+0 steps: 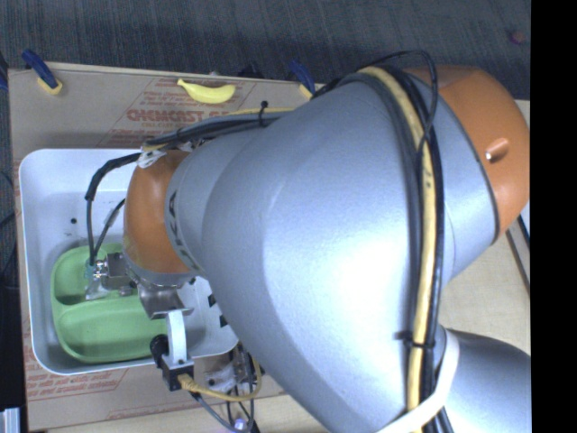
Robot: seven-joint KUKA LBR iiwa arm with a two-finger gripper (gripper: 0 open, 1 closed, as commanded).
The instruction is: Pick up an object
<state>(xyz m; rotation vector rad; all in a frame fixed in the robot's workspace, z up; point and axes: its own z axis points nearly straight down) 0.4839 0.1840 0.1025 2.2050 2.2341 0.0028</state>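
Dark grey carpet [180, 12] fills the top of the camera view, and below it lies a brown cardboard sheet [158, 106] printed with red letters, held down by a blue clamp [41, 70] at its far left corner and a second blue clamp [302, 75] further right. A yellow banana-shaped toy [206, 89] lies on the cardboard between the two clamps, outside the bins. At the left, a shallow white bin [41, 206] sits on the cardboard, and in its near-left part rests a green object [99, 327] with rounded edges, lying flat against the bin floor. Just right of the green object the wrist hardware [162, 309] of the arm comes down into the bin, with an orange band [149, 224] above it and black cables running along it. Whether the tool is released or clenched cannot be told from here. The grey arm [334, 251] covers the middle and right of the view, its orange joint cover [482, 152] at the upper right.
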